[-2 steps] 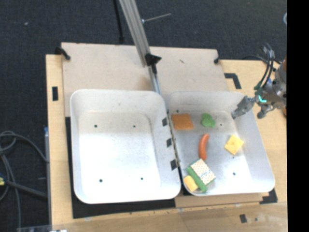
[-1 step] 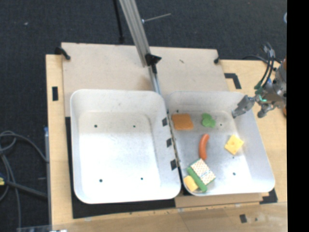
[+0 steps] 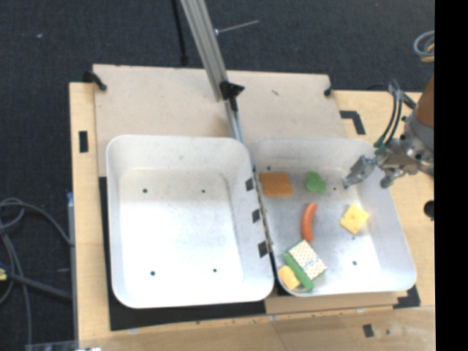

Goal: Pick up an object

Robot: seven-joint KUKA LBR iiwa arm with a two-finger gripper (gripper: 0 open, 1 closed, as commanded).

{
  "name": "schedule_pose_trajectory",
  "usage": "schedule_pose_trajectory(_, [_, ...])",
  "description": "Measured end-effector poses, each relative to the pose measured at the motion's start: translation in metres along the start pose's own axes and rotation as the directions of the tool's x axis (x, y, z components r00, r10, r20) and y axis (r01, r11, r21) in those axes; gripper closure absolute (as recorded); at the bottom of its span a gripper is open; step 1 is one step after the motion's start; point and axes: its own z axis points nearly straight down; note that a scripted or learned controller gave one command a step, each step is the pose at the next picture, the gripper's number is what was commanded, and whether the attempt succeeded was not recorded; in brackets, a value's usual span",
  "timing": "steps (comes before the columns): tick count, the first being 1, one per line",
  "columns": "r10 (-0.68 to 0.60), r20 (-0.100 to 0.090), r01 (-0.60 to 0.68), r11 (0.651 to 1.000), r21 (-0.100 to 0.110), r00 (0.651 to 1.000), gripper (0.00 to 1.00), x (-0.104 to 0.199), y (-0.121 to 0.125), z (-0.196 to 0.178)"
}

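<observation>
Hovering: jaws (image 3: pixel 371 171) above right bin (image 3: pixel 395 265) far rim | grip state unclear | cheese wedge (image 3: pixel 355 219) near

My arm comes in from the right side. I can see a bit of its orange band at the edge, with grey cables looping beside it. The wrist points left and a little down. My gripper (image 3: pixel 363 171) sticks out at the end, low and slanted.
</observation>
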Motion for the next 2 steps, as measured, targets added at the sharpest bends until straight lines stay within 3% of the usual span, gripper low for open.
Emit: schedule_pose_trajectory(2, [0.0,0.0,0.0,1.0,0.0,1.0,0.0,0.002,0.007,0.114])
